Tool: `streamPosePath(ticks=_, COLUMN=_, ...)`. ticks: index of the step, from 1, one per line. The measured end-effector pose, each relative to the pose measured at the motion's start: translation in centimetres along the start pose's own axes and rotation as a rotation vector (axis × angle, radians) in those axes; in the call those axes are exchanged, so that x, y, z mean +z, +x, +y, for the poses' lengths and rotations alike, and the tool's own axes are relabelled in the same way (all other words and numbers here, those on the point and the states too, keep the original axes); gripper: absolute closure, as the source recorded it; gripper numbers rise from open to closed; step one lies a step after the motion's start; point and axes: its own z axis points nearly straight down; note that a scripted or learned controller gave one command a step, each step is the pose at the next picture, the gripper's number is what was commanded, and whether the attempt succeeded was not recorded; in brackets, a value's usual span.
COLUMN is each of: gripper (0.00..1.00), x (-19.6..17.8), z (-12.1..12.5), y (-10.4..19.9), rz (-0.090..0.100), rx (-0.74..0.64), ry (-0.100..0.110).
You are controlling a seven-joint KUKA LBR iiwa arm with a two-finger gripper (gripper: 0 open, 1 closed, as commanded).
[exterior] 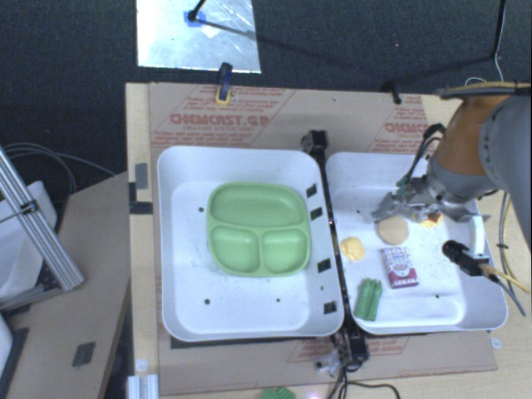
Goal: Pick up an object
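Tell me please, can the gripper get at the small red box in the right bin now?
Probably yes. The red box lies flat with nothing on top, just below the gripper and the beige round object.

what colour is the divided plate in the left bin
Light green; the divided plate shows clearly in the camera view.
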Motion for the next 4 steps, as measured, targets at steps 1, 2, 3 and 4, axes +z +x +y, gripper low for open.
streamPosePath(ticks=1, gripper=0.00, x=0.1, z=-5.7, y=-0.8, rz=0.002, rx=0.007, ry=0.009)
streamPosePath(ticks=2, gripper=0.00, x=-0.1, z=1.6, y=-5.7, rz=-0.004, rx=0.001, ry=-0.003)
streamPosePath(ticks=3, gripper=0.00, x=-7.4, z=6.7, y=-5.5, rz=-0.003, rx=-0.001, ry=-0.008)
streamPosePath(ticks=4, gripper=0.00, x=0.5, z=-2.7, y=-5.4, rz=0.004, rx=0.008, ry=0.014)
